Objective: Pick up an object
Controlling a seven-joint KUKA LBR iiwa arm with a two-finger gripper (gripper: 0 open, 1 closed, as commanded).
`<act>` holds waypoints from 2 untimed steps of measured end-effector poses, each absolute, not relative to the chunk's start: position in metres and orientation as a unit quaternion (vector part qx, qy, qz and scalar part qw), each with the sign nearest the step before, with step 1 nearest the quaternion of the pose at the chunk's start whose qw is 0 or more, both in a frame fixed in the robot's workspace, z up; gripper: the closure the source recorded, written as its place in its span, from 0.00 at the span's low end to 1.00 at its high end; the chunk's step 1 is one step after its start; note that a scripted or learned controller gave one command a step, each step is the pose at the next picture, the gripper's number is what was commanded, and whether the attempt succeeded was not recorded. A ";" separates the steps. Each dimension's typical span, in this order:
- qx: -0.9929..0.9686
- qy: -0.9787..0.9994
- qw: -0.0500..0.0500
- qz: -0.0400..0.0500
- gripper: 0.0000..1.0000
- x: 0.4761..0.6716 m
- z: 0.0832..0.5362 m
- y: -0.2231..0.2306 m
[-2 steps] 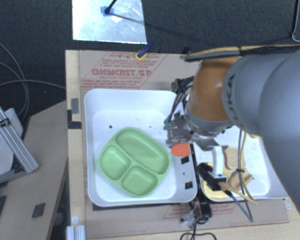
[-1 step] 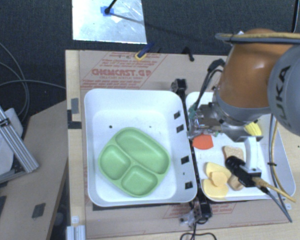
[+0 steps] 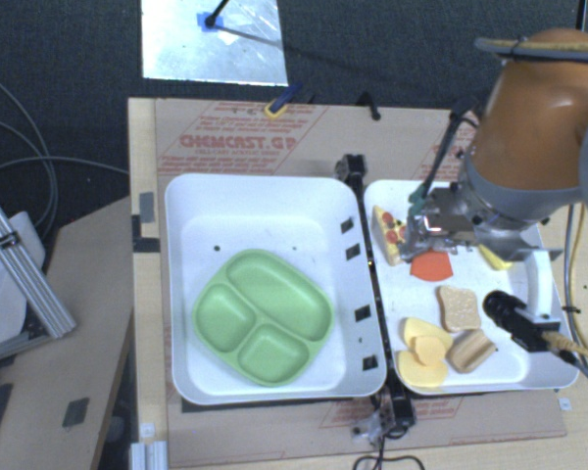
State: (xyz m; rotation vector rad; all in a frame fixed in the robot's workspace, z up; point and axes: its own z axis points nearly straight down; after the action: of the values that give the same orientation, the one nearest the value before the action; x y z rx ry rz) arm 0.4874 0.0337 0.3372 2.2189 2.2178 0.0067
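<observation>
From the slanted overhead camera, the left bin has bare white floor around the green divided plate, which sits toward its near-left part. Toy foods crowd the right bin: a pizza slice by the left wall, a red piece, a toast slice, yellow rounds and a bread roll near the front rim. Above the pizza and red piece hangs the gripper; whether it is released or clenched cannot be told.
</observation>
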 end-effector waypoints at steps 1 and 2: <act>0.708 0.706 0.002 0.001 1.00 0.487 0.330 0.000; 0.708 0.707 0.000 0.000 1.00 0.487 0.274 -0.023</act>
State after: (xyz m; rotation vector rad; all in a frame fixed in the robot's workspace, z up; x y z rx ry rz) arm 0.4869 -0.0234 0.2743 2.2229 2.2203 -0.0014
